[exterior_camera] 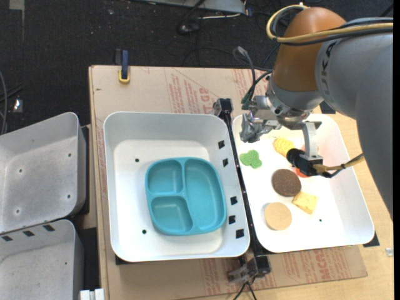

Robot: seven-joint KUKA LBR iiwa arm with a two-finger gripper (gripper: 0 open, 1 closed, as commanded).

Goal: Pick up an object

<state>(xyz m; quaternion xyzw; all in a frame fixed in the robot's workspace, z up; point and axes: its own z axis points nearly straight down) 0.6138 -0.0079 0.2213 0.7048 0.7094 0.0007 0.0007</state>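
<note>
The fingers (249, 133) hung over the far left corner of the right-hand bin (350, 220), close to the wall it shares with its neighbour. From this slanted view it could not be told whether they were open or closed. The grey arm (359, 61) with its orange band came in from the view's right, above and behind them.

Nearest to the fingers, just below them in the view, a small green piece (251, 159) lay on the bin floor. A yellow piece (282, 145) lay near it, to the right of the fingers and a little lower. Further from the fingers, down and to the right, sat a dark brown disc (286, 182). Beyond it a yellow wedge (305, 202) lay just beside the disc's lower right edge. A tan disc (278, 216) lay below the brown one, the farthest of the loose things from the fingers. All five rested on the floor of the right-hand bin, apart from the fingers.

To the left of the fingers, across the shared wall, the left-hand bin (115, 167) held a teal plate (185, 195) with three compartments, lying flat. Both bins stood on the brown desk (169, 86). At the desk's far left edge, well apart from the fingers, a blue and yellow clamp (124, 67) was fixed. Farthest left, off the desk, lay two white trays (37, 167).
</note>
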